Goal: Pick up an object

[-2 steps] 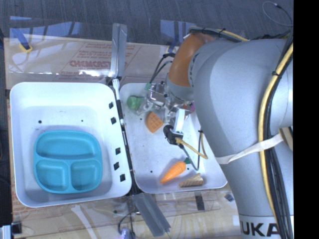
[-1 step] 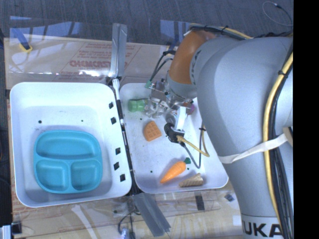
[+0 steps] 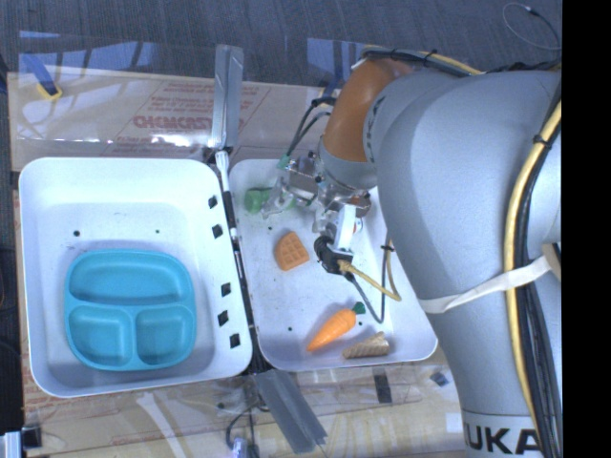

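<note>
In the right bin (image 3: 410,342) lie a small green object (image 3: 256,198) at the far left corner, an orange waffle-like piece (image 3: 291,251) in the middle, a toy carrot (image 3: 332,329) and a tan cone-shaped piece (image 3: 368,347) near the front edge. My gripper (image 3: 282,198) hangs low over the far part of this bin, just right of the green object and above the waffle piece. The wrist and its cables hide the gripper's tips. Nothing shows as held.
The left bin (image 3: 38,198) holds a blue divided plate (image 3: 131,308) toward its front. The big grey arm (image 3: 468,208) covers the right bin's right side. A raised divider (image 3: 229,246) runs between the two bins.
</note>
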`<state>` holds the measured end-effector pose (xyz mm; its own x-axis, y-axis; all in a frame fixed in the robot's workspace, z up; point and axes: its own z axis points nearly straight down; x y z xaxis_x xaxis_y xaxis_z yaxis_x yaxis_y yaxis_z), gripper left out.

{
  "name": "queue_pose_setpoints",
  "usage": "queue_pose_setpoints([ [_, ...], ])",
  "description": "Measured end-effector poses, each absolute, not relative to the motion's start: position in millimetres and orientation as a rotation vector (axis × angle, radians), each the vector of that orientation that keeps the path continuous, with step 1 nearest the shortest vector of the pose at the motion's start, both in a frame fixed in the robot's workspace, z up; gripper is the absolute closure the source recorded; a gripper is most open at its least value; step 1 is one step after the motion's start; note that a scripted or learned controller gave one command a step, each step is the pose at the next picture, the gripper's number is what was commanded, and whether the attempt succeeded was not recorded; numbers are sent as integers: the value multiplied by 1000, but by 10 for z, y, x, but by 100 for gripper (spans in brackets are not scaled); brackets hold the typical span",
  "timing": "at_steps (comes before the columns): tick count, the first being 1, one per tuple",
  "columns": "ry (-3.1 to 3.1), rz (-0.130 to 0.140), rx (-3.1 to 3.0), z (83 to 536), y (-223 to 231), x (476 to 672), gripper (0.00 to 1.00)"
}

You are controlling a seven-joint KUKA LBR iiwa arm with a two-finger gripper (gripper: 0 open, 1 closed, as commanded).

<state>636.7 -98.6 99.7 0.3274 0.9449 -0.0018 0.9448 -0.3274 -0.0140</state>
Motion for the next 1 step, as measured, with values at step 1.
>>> queue_pose_setpoints([
  [1,-1829,5,-2549,909,-1041,5752,0],
])
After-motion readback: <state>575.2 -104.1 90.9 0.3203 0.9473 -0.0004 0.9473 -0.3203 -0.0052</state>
